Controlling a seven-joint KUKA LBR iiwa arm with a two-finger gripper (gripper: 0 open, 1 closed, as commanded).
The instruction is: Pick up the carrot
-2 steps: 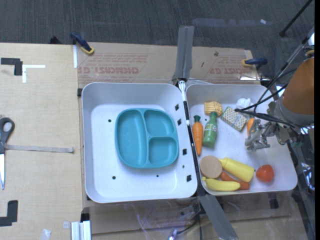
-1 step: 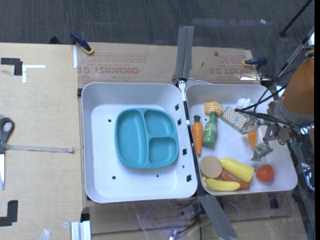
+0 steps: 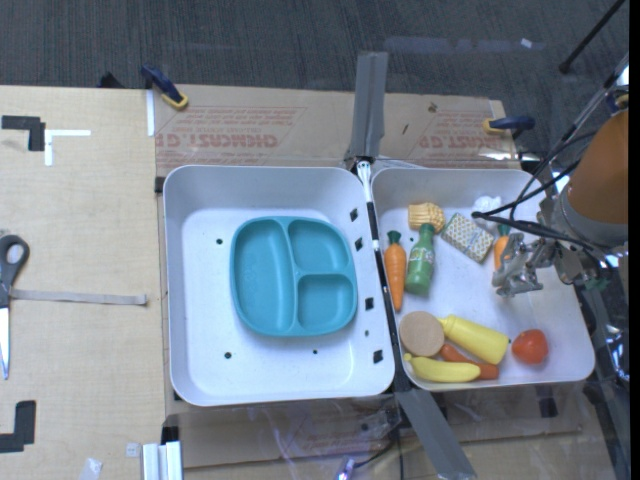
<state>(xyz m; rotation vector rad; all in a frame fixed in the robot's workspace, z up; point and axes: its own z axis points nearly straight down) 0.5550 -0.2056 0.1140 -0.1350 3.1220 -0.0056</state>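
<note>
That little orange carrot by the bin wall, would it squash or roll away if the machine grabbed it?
The small orange toy carrot with a green top looks like moulded plastic, so it is probably stiff and light rather than squashy. Its rounded, tapered body could roll or slip from a pinch. It lies along the right white bin's left wall beside the green bottle, so a push may simply wedge it.

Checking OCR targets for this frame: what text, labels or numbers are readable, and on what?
Cardboard sheet behind the bins: red printed lettering, upside down and mirrored from this view; a repeated word is there but too blurred to read with confidence.
Cardboard to the right: the same red print, also unreadable.
Green bottle: a pale label, too small to read.
Nothing else carries legible text.
</note>
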